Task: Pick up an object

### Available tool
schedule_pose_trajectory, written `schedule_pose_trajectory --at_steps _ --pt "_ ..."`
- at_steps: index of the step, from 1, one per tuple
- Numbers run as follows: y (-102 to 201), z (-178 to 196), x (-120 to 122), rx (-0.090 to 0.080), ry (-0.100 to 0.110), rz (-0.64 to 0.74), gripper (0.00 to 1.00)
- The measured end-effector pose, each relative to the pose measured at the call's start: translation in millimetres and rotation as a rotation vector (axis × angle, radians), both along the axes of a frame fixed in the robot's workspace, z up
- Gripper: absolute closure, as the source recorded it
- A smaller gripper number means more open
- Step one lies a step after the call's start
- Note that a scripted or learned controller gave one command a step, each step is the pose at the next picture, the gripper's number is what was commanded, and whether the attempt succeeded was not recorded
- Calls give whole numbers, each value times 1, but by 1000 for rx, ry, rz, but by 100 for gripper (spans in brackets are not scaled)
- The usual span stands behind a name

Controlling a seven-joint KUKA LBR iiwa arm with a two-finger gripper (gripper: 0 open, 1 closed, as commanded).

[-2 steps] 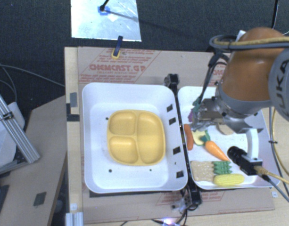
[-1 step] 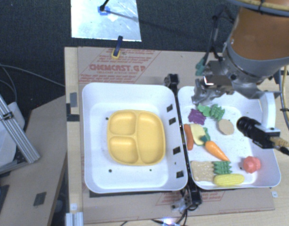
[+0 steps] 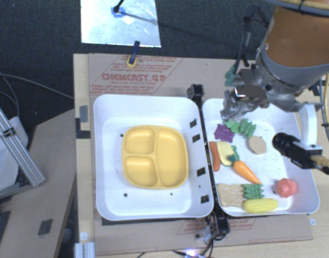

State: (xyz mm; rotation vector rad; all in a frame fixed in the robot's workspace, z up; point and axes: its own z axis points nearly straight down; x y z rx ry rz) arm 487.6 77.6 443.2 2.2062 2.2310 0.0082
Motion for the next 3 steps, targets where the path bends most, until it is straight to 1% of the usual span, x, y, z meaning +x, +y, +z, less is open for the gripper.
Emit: schedule_pose_trajectory --at_steps 1,2,3 --pt "-51 -112 58 -5 14 -15 100" --pt "-49 57 1 3 -15 -6 100" --pt "-96 -35 6 -2 10 -14 100"
